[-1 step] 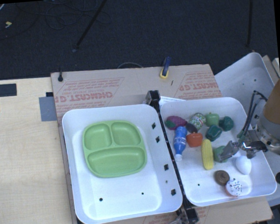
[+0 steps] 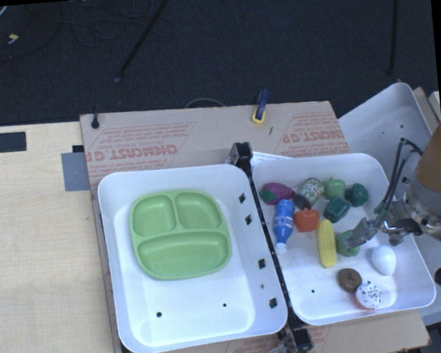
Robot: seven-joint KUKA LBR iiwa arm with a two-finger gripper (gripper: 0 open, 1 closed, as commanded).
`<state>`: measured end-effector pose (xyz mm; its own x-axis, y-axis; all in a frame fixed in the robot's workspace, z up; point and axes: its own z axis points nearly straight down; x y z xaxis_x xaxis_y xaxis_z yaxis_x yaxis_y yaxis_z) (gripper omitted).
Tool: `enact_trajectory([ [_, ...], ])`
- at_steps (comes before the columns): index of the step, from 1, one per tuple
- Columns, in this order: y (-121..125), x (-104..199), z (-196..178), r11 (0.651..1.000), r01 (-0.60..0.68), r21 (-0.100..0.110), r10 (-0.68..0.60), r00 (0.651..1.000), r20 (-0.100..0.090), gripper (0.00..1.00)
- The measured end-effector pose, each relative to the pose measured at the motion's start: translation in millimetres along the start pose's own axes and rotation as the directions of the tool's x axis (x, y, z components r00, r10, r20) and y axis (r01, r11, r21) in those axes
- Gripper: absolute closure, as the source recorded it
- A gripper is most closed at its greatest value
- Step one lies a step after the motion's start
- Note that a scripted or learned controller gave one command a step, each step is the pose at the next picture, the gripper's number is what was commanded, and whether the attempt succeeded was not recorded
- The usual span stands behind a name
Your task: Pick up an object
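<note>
Camera view from above shows the toys heaped in the right bin (image 2: 417, 285), the one I reach into. A yellow corn cob (image 2: 326, 243) lies upright in the middle of that bin, with a red pepper (image 2: 307, 220) touching its top and a blue bottle (image 2: 284, 221) slanting just left of the pepper. A purple eggplant (image 2: 276, 193) sits above the bottle, and several green pieces (image 2: 337, 199) cluster toward the far rim. My fingers (image 2: 362, 233) hang low over a small green object (image 2: 347, 246) just right of the corn; how far apart they stand I cannot tell, and nothing visibly sits between them. A white egg (image 2: 383, 259) lies just below them, then a brown round piece (image 2: 349, 279) and a speckled white ball (image 2: 369, 295) nearer the front. The left bin (image 2: 133, 312) holds a green divided plate (image 2: 180, 234). Both bins rest on cardboard (image 2: 163, 142) over the counter (image 2: 36, 275).
</note>
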<state>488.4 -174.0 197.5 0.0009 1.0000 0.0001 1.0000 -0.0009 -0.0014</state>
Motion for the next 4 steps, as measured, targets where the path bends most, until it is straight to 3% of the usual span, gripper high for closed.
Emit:
enact_trajectory([
  [2, 2.4, 2.1, 111.9, 1.000, 0.006, 0.003, -0.006, 1.000, -0.008, 0.00],
  [3, 1.9, 1.9, 110.1, 1.000, 0.000, 0.002, 0.000, 1.000, -0.002, 0.00],
  [4, 2.3, 0.5, 99.0, 1.000, -0.008, 0.000, 0.008, 1.000, -0.002, 1.00],
])
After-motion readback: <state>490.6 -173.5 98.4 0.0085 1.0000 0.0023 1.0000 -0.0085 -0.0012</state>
